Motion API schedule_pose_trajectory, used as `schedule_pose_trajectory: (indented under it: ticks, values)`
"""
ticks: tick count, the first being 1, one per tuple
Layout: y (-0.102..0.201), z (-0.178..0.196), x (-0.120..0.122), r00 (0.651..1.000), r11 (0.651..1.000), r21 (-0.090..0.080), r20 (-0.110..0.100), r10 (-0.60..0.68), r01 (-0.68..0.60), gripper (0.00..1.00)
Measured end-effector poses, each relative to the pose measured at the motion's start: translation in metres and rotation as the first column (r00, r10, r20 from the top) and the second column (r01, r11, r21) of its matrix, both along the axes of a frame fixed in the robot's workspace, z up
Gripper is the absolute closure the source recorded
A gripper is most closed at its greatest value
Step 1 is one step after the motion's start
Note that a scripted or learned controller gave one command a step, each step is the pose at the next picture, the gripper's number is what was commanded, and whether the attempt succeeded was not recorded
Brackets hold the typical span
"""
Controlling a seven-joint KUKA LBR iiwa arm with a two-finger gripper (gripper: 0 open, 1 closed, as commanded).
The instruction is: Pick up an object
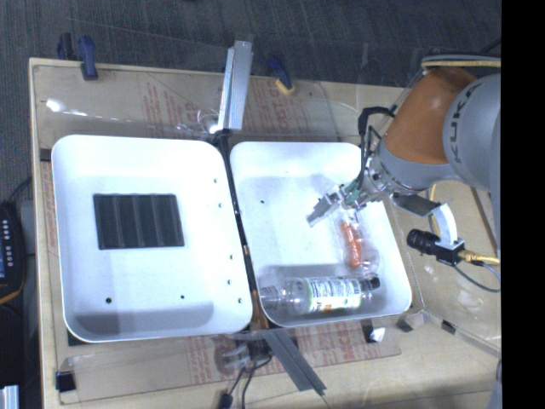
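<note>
Presently: gripper point(328, 207) hangs in the right bin point(281, 164), jaw state cannot be told. Orange packet point(353, 244), soft, crinkled, lies just beside at its five o'clock. Clear plastic bottle point(319, 295), smooth, cylindrical, on its side along the near wall at six o'clock. Risk: round bottle may roll from a pinch.

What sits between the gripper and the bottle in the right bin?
In the camera view, an orange object lies between the gripper and the bottle, just below the gripper and above the bottle's cap end.
</note>
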State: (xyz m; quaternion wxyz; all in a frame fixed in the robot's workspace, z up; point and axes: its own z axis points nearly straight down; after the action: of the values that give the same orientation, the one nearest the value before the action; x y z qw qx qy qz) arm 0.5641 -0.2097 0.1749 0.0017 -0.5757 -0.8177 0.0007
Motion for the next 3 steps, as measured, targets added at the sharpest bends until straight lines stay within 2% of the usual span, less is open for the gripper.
schedule_pose_trajectory:
  ticks: [1,2,3]
  values:
    - [-0.001,0.009,0.001,1.0,1.0,-0.001,0.002,-0.004,0.004,0.0]
    - [0.0,0.014,0.062,1.0,1.0,-0.001,0.003,0.019,-0.019,0.0]
    - [0.053,0.004,0.093,0.999,0.999,-0.001,0.004,0.045,-0.045,0.0]
